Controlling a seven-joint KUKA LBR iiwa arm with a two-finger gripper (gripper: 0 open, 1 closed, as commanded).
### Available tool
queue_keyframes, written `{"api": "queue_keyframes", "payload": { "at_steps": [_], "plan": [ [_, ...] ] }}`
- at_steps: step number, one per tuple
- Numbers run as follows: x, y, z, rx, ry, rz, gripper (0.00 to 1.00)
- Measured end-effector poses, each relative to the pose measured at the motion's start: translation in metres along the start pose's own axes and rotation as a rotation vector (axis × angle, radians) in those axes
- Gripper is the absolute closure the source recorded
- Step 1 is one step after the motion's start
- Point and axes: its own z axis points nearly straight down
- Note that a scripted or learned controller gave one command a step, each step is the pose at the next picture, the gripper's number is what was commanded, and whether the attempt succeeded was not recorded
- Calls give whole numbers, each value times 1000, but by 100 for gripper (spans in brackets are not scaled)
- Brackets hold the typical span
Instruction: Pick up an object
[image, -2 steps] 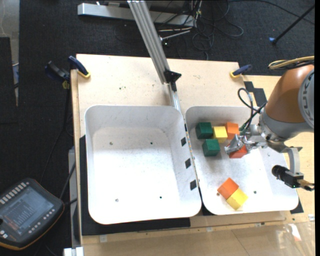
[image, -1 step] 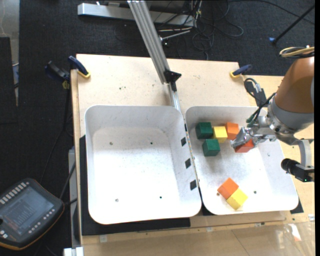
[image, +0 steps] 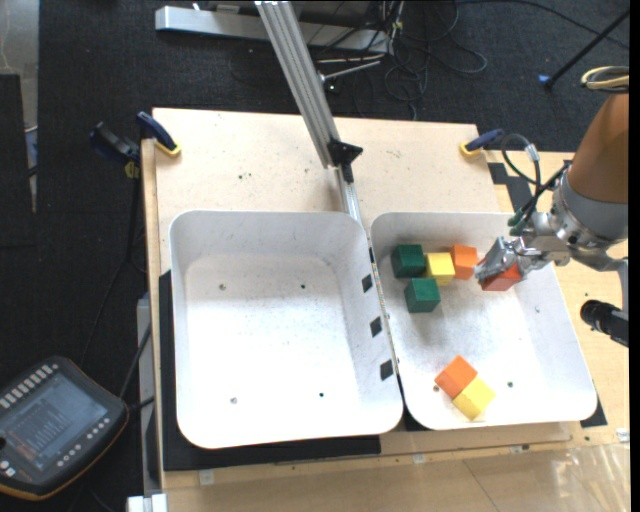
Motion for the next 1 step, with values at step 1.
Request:
{"api": "queue_keyframes", "payload": {
  "at_steps": [1],
  "plan": [
    [54, -11, 14, 9, 4, -5, 100]
  ]
}}
